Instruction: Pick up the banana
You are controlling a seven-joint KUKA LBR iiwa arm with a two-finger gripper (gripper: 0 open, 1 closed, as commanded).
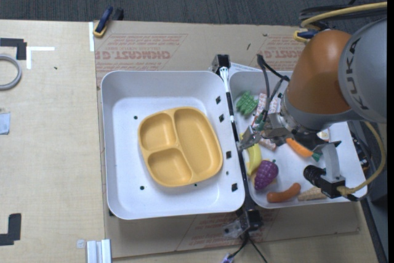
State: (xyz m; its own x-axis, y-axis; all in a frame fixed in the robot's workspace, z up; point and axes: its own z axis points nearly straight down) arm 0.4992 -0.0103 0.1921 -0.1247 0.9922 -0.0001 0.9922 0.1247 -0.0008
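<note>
The banana (pixel 253 158) is a small yellow piece lying in the right bin (pixel 352 143), close to its left wall. My gripper (pixel 256 136) hangs low over the banana's upper end, under the arm's orange band (pixel 320 71). Part of that end is covered by the gripper, and I cannot make out whether it touches the banana. The lower half of the banana shows plainly and rests on the bin floor.
Purple grapes (pixel 265 174) lie against the banana's lower right. An orange carrot (pixel 300 148), a red sausage (pixel 283 194) and a green item (pixel 247 103) share that bin. The left bin (pixel 117 132) holds a yellow divided plate (pixel 180 146).
</note>
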